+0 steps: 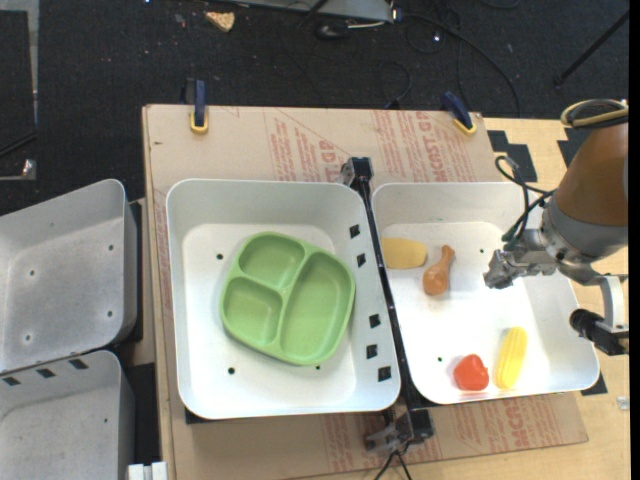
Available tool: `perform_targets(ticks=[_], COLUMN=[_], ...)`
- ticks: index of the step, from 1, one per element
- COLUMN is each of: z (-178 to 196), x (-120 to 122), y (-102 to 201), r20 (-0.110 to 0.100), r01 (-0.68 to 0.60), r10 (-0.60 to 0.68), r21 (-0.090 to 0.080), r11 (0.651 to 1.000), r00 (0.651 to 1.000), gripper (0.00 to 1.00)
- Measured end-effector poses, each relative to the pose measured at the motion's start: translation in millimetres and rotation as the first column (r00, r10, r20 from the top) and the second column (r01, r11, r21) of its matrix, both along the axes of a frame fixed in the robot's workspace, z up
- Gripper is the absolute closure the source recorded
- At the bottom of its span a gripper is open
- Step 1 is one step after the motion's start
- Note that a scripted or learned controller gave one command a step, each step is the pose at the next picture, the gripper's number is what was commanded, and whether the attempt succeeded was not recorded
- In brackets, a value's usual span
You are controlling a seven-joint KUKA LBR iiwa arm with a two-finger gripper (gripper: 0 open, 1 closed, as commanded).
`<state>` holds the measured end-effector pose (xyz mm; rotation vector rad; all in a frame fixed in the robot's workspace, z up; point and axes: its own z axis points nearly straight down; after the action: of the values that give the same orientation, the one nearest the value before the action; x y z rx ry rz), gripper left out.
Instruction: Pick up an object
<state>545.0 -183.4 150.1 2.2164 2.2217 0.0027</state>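
The right bin (470, 206) holds a pale yellow potato-shaped piece (404, 253), a brown drumstick (437, 271), a red tomato-like piece (471, 372) and a yellow corn cob (511, 356). My gripper (499, 270) hangs over the right part of this bin, to the right of the drumstick and above the corn. Nothing shows between its tips. The left bin (200, 208) holds a green divided plate (288, 298).
A black clip strip (372, 268) runs between the two bins. Grey trays (60, 268) lie off the bench at left. Blue and yellow clamps (199, 106) hold the cardboard base at the back. Cables lie on the dark floor behind.
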Motion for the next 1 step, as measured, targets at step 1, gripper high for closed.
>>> perform_targets(ticks=[1], z=[52.7], x=[1.1], y=[-0.1], r20=[0.001], r01=[-0.001], r10=[0.001], r21=[0.0], r11=[1.0], r00=[1.0], gripper=[1.0])
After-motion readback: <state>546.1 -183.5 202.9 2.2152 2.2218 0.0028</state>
